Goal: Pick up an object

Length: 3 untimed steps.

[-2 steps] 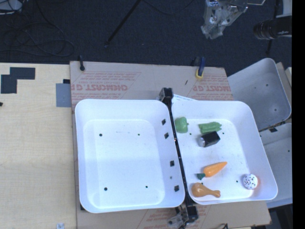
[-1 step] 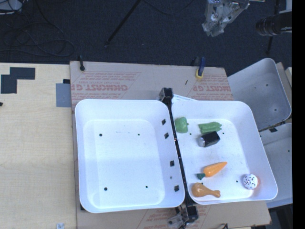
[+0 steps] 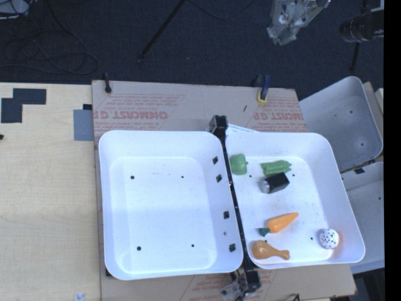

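The hand (image 3: 293, 19) hangs high at the back of the scene, over the dark floor beyond the surface (image 3: 44, 193), well apart from both bins. It is a pale, blurred metal shape from here, and I cannot tell how its grasping parts stand. Nothing sits in it that I can make out.

Below and nearer to me lies the right bin (image 3: 326, 149), where all the loose things are. Near its back left corner, just beside the dividing edge, sits a small green rounded toy (image 3: 238, 163). To the right of that lies a green ridged piece like a toy pepper or pickle (image 3: 276, 167), and touching its lower side is a short black cylinder with a pale end (image 3: 274, 183). Farther toward the front rests an orange toy carrot (image 3: 282, 222), tilted, with its green top pointing down and left. At the front left of the bin lies a tan toy drumstick (image 3: 269, 251), and at the front right corner sits a small white ball with dark speckles (image 3: 328, 237).

The left bin (image 3: 119, 149) sits flush against the right one. Both rest on a cardboard sheet (image 3: 156, 108) printed with red lettering, held at the back by a blue and yellow clamp (image 3: 264, 89).
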Motion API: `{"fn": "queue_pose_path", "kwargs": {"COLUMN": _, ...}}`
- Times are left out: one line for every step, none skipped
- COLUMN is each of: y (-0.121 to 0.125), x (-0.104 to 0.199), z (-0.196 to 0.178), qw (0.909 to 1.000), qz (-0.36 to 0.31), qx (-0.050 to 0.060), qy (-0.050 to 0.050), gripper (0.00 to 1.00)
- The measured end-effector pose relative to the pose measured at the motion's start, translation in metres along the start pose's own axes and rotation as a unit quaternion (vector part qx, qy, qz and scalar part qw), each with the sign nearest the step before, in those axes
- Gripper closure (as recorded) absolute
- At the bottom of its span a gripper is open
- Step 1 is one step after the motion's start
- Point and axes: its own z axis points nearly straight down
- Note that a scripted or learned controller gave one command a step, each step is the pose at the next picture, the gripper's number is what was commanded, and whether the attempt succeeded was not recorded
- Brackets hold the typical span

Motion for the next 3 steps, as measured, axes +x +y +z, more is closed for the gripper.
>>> {"fn": "queue_pose_path", "kwargs": {"y": 0.000, "x": 0.001, "z": -0.009, "qw": 1.0000, "qz": -0.002, "qx": 0.002, "qy": 0.000, "gripper": 1.00}}
{"fn": "queue_pose_path", "kwargs": {"y": 0.000, "x": 0.003, "z": -0.018, "qw": 1.0000, "qz": -0.005, "qx": 0.002, "qy": 0.000, "gripper": 1.00}}
{"fn": "queue_pose_path", "kwargs": {"y": 0.001, "x": 0.004, "z": -0.027, "qw": 1.0000, "qz": -0.007, "qx": -0.001, "qy": 0.000, "gripper": 1.00}}
